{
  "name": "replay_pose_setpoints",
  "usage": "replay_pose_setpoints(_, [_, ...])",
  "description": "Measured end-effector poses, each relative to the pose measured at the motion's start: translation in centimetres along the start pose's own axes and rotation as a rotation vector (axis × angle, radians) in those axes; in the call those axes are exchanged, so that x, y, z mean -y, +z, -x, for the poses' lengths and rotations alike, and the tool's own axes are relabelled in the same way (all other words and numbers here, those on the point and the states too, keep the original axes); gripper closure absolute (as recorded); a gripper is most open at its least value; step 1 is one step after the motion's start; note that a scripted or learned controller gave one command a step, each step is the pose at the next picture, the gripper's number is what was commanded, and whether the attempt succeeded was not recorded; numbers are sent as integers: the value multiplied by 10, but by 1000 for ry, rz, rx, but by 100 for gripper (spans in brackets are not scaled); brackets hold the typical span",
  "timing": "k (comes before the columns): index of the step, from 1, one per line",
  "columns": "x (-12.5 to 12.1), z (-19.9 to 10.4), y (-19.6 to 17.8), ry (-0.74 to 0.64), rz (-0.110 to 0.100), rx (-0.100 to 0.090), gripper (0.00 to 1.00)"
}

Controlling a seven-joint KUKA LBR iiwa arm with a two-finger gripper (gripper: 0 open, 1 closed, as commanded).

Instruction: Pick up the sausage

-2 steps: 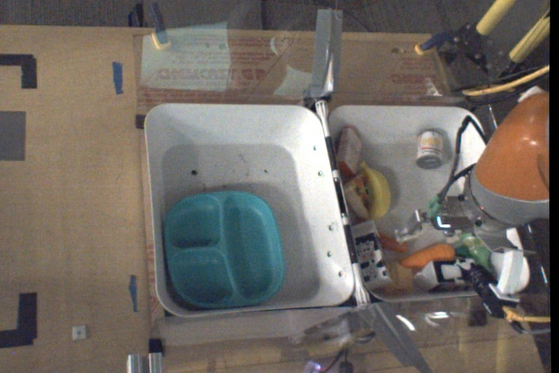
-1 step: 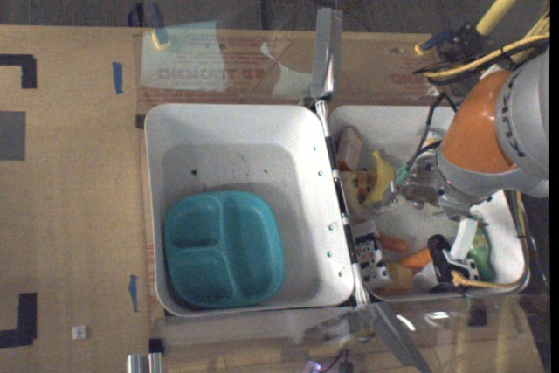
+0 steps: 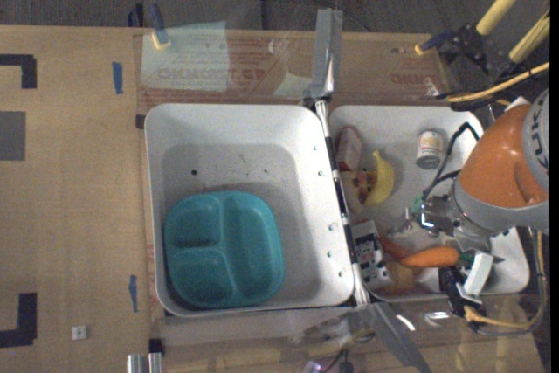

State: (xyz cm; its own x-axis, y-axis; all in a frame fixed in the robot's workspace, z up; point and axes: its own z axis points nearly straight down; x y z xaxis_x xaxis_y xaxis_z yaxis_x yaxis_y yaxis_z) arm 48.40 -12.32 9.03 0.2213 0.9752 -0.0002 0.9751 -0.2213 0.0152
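A brownish, elongated sausage [image 3: 348, 148] lies against the left wall of the right bin [image 3: 397, 120], near its far end. My gripper [image 3: 425, 217] hangs below the orange-banded wrist [image 3: 502, 170] over the middle of the right bin. It is to the right of and nearer than the sausage, well apart from it. An orange carrot [image 3: 430, 258] lies just in front of the gripper.
The right bin also holds a yellow banana [image 3: 383, 176], a small reddish-yellow food piece [image 3: 362, 184], a small can [image 3: 429, 148], a printed box [image 3: 369, 251] and a brown lump [image 3: 400, 277]. In the left bin [image 3: 175, 131] sits a teal divided plate [image 3: 224, 249].
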Motion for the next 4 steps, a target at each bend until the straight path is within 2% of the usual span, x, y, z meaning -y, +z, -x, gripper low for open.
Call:
replay_pose_setpoints(1, [-3, 9, 0, 37, 0, -3, 0])
replay_pose_setpoints(2, [-15, -5, -78, -317, -13, -2, 0])
replay_pose_setpoints(3, [3, -8, 0, -423, -1, 0, 0])
replay_pose_setpoints(4, [0, -5, -11, -419, 8, 8, 100])
